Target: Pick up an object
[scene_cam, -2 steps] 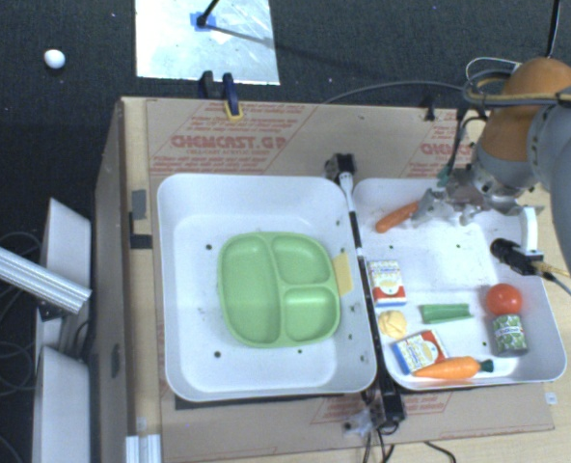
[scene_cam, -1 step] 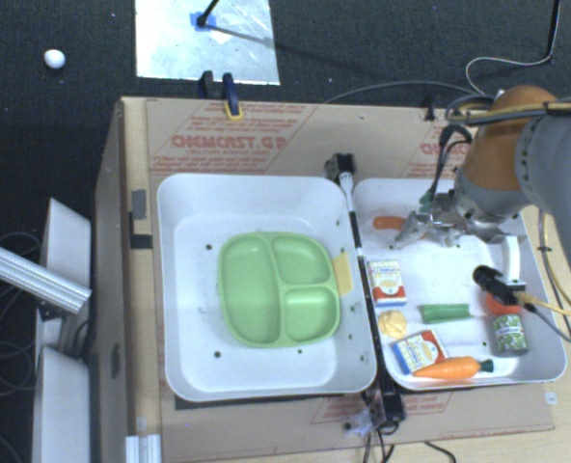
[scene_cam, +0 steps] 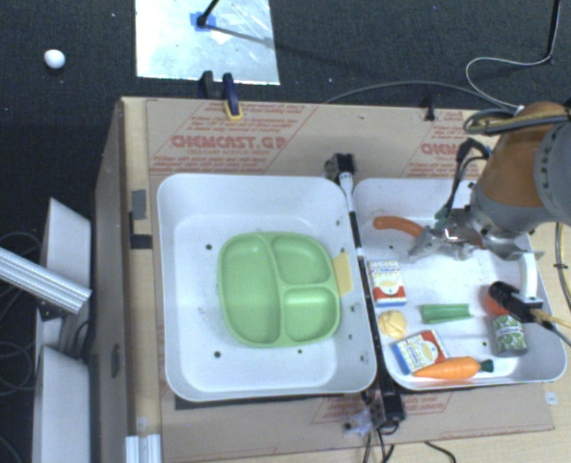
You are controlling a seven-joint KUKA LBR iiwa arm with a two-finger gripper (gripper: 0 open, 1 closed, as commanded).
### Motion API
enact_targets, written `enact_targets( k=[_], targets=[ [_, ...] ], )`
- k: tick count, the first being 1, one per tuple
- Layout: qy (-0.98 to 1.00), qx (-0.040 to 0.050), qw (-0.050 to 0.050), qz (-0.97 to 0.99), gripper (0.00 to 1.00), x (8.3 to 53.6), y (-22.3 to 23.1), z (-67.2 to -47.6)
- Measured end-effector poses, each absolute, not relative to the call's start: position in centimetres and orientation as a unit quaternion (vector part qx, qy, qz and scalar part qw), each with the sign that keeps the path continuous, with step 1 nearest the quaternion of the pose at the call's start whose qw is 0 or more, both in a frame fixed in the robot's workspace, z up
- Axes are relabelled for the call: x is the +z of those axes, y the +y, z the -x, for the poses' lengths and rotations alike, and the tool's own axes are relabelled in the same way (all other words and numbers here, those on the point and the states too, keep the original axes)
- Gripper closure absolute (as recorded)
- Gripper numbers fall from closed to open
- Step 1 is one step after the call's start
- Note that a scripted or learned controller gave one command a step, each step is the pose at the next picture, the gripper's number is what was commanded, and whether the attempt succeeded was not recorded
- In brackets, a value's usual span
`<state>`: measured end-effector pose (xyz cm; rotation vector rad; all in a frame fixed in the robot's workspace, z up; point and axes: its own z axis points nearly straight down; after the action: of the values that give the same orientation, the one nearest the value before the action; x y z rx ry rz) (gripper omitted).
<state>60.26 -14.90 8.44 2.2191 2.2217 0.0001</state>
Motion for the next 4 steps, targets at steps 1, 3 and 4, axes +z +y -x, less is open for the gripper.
enact_targets(
  k=[1, 3, 4],
  targets=[
    [0.709, -0.0024, -0.004, -0.705, 0.00, 8.4, -12.5, -66.3],
    [0.709, 0.0028, 0.003, -0.705, 1.00, 22.6, -7.5, -66.7],
    [0.709, 0.0009, 0.001, -0.705, 0.00, 22.3, -7.6, -66.6]
  ],
)
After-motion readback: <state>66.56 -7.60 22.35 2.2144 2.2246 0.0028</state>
